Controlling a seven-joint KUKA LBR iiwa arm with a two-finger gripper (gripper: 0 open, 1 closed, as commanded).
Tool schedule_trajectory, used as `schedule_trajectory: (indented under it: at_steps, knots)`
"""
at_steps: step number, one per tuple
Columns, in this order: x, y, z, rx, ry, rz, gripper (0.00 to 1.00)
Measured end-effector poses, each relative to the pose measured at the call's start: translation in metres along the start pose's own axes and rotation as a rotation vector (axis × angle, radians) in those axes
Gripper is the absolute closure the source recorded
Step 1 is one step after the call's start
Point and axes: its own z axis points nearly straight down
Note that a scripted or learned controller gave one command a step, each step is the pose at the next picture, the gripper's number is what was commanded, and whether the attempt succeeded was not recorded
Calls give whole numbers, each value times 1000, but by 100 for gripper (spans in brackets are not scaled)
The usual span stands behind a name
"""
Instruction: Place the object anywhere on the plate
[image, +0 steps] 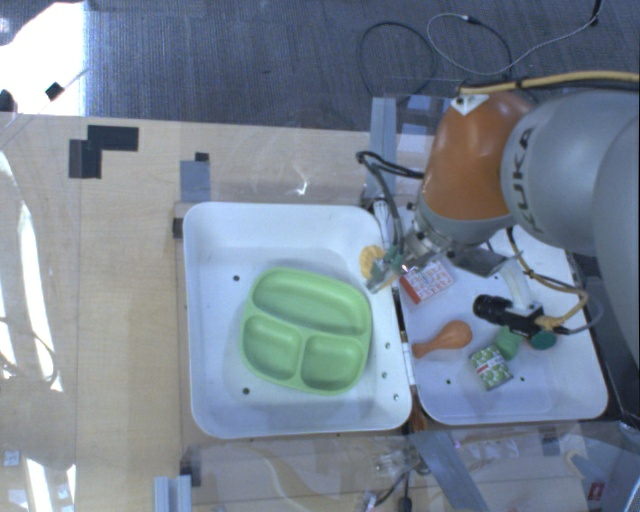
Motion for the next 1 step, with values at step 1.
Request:
schedule_trajectory:
  at_steps: [1]
  knots:
    - [0,0,0,0,0,1,0]
